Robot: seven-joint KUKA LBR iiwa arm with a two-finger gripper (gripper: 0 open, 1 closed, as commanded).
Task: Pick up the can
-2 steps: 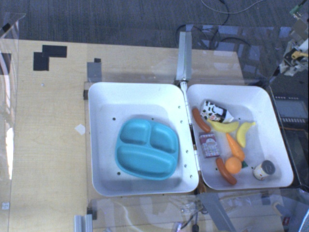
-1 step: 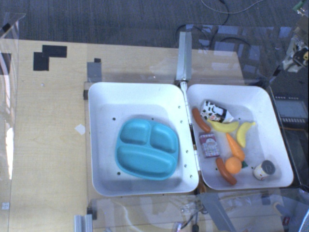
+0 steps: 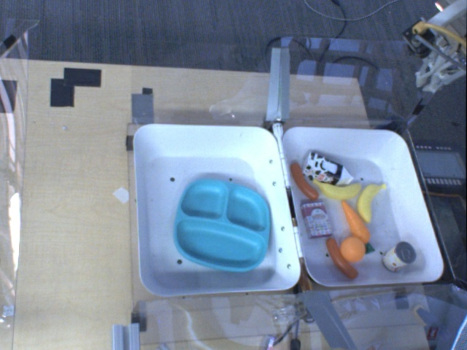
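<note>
Can [image 3: 399, 256] lies on its side in near-right corner of right bin [image 3: 408, 148], just right of orange [image 3: 352, 249]; gripper [image 3: 436, 70] well beyond bin's far-right corner, grip state can't tell

The gripper [image 3: 440, 68] is seen raised at the upper right corner, pale fingers angled downward, well apart from both bins.

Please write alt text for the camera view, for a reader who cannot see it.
The gripper hangs at the top right, outside the bins. The can lies in the right bin near its front right corner, with a banana, carrot and orange. The left bin holds a blue tray.
</note>
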